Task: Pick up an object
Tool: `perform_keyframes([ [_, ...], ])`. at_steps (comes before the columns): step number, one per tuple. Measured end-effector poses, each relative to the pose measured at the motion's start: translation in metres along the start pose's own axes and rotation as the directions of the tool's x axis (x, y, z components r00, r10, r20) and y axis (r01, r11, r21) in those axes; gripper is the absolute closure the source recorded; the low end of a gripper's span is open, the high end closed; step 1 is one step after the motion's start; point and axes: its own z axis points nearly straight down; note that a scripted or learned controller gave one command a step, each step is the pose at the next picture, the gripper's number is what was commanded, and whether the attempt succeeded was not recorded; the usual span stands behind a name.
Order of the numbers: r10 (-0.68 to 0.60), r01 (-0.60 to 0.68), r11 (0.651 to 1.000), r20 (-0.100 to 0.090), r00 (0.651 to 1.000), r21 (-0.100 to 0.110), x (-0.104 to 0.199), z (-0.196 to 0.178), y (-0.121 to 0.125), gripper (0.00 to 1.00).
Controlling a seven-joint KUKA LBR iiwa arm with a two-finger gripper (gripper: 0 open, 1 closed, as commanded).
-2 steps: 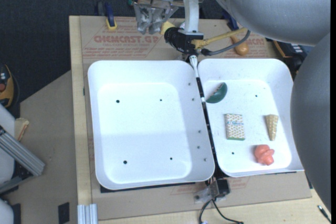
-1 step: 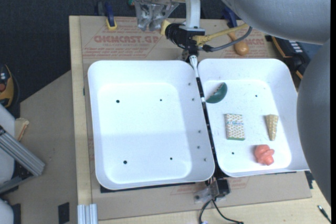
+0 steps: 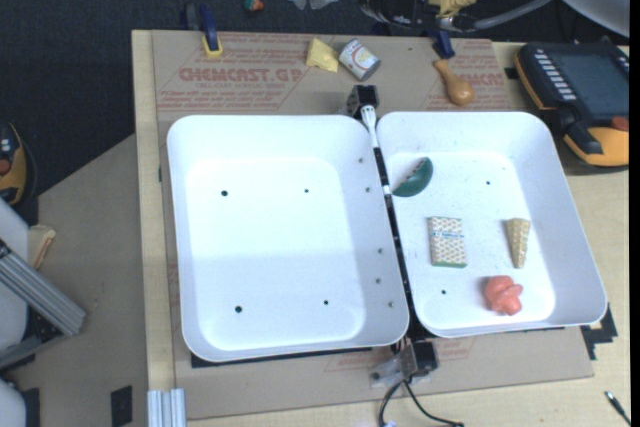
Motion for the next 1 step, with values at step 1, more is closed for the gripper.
perform_keyframes([
  [1, 0.001, -0.001, 1.0, 0.006, 1.0, 0.013, 0.0004, 0.0082, 0.0006, 0.0],
])
